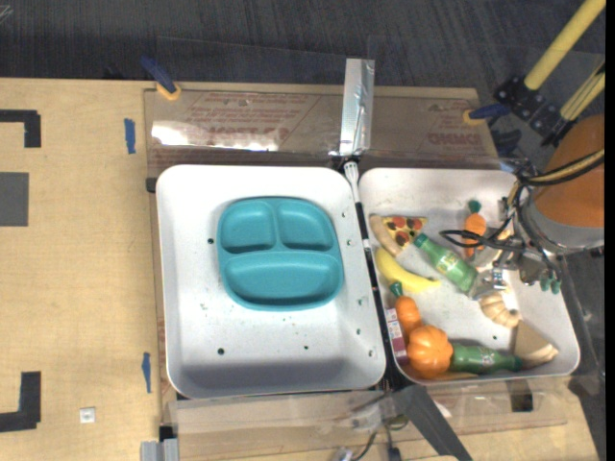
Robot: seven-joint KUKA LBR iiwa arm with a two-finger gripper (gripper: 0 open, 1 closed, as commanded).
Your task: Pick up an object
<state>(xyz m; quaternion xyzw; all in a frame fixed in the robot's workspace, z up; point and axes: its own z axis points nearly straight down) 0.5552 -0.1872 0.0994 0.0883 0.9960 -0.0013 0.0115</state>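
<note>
Right bin (567, 339) with toy food; left bin (183, 257) with a teal divided plate (280, 253) of smooth plastic. The green bottle (448, 263), glossy and cylindrical, lies near the bin's centre, long axis running from far-left to near-right, its cap end toward the pizza slice (402, 229). A curved yellow banana (404, 275) lies just left of it; a round orange pumpkin (430, 349) sits at the near wall beside a green cucumber-like piece (485, 359). The end effector (514, 257) hangs at the bottle's right end; whether it is open or closed cannot be told
</note>
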